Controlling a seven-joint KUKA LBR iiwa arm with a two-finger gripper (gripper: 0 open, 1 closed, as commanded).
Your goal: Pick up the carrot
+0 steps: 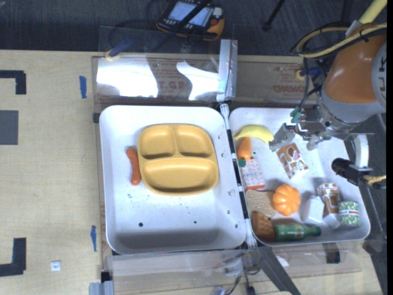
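The carrot [244,147] is a short orange piece with a green tip. It lies in the right bin [362,226] against the left wall, just below a yellow banana [255,132]. My gripper [299,136] hangs over the upper middle of that bin, to the right of the carrot and apart from it. Its fingers are open with nothing between them. A small red and white snack packet [292,160] lies right beneath the fingers.
Also in the right bin are a white carton [252,174], an orange pumpkin [286,200], a green bottle [296,230], a waffle-like piece [262,224] and small packs [336,206]. The left bin [116,214] holds a yellow divided plate [177,158] and an orange sausage [133,165].
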